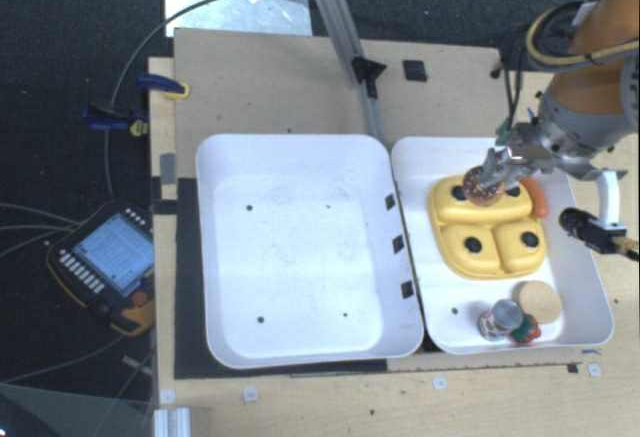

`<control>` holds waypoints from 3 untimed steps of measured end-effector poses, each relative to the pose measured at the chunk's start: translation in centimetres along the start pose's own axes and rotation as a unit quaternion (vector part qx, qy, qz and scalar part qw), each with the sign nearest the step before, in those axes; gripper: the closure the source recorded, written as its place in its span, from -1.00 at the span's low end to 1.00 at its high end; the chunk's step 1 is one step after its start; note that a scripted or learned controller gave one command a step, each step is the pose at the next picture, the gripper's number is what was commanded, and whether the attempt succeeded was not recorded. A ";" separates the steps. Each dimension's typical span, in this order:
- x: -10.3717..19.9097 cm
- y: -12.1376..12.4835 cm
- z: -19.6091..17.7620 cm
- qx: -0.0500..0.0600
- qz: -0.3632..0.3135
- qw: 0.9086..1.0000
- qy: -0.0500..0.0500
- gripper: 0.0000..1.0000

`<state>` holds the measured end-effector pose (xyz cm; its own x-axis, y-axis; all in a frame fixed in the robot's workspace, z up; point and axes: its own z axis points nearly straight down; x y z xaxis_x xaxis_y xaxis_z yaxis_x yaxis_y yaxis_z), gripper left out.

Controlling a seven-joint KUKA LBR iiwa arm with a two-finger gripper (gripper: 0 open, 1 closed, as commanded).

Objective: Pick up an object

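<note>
A yellow toy block (487, 228) with round dark holes lies in the right bin (436, 175). My gripper (487, 187) hangs low over the block's far end, right at a brownish ring-shaped piece (483, 192) on top of it. An orange piece (536, 197) pokes out at the block's far right edge. Near the bin's front lie a tan round disc (540, 300) and a small cluster of grey, red and green bits (503, 323). The ring's contact with the gripper is too small to make out.
The left bin (215, 225) sits beside the right one, with black clips (398, 243) on the shared wall. A metal pole (335, 5) slants in from the top. A teach pendant (105, 260) lies off the bench at left.
</note>
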<state>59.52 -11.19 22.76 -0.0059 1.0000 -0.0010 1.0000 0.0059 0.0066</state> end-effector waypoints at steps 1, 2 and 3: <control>0.0 0.1 -2.1 0.001 0.000 1.000 0.000 1.00; 4.8 0.4 -0.9 0.002 -0.001 1.000 0.001 1.00; 10.6 1.3 -0.3 0.002 -0.003 1.000 0.002 1.00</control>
<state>60.71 -0.60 23.05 -0.0109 0.9999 0.0021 0.9999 0.0109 0.0023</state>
